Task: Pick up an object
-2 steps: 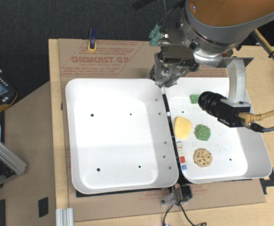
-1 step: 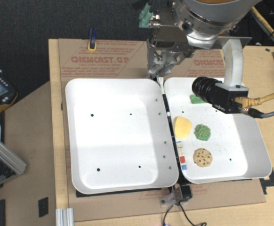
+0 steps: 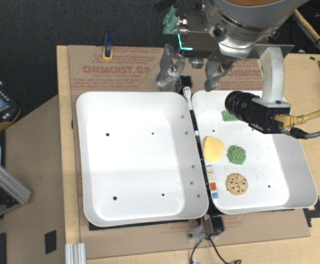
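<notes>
Two shallow white bins sit side by side on a brown cardboard sheet point(image 3: 116, 65), seen from above at a slant. Three small items lie together in the right bin point(image 3: 292, 175) toward its near left part: a yellow, lemon-like piece point(image 3: 213, 148) close to the shared edge, a green bumpy broccoli-like piece point(image 3: 236, 154) just beside it, and a round cookie point(image 3: 236, 184) with dark spots nearer the camera. A fourth green piece point(image 3: 227, 115) sits farther back, partly hidden by a black cylinder point(image 3: 253, 111) mounted on the arm. The gripper point(image 3: 191, 77) hangs above the far end of the divide between the bins, its two grey fingers point(image 3: 167, 73) spread wide apart with nothing between them. All the items lie nearer the camera than the gripper, well apart from it. The left bin point(image 3: 132, 158) has only small dark dots on its floor.
</notes>
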{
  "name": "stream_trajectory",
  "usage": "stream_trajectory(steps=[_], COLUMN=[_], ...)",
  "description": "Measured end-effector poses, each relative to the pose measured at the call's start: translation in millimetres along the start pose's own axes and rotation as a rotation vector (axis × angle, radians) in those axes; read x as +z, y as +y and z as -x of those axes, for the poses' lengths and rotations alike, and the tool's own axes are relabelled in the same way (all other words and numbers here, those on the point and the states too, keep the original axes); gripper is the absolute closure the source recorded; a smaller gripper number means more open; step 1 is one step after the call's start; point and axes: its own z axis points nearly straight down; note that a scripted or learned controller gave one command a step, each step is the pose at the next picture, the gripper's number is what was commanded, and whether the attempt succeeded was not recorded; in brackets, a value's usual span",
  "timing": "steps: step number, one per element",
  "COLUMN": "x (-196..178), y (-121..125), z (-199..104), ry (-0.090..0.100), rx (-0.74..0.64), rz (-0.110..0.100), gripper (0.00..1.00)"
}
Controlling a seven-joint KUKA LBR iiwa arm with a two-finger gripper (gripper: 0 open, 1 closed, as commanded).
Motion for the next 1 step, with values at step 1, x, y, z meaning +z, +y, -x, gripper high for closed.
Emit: stream_trajectory(steps=[1], x=[-10.9], y=[0.4], z=[-0.7], ry=[0.001], rx=[-0.001], rz=[0.004], gripper=[1.0])
